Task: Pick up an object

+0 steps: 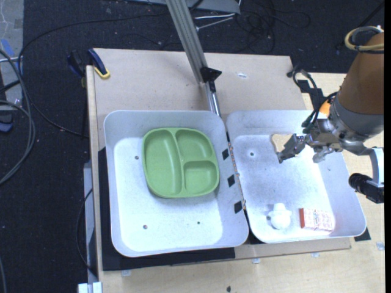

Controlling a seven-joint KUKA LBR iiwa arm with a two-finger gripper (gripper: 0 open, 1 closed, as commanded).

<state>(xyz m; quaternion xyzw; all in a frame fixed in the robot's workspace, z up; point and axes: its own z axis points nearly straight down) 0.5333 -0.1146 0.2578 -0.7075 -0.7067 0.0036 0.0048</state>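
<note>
The gripper (303,148) hangs released, its 2 fingers spread and nothing between them, over the upper middle of the right bin (259,124). The white lump (280,217) lies toward the bin's near edge, just beside the small carton (317,219)

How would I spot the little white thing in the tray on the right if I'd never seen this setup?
Start at the right bin, the one under the gripper. Go to its near edge, where two things lie side by side. The small white lumpy object is the left one; its neighbour, a flat packet, is rectangular with red print.
</note>
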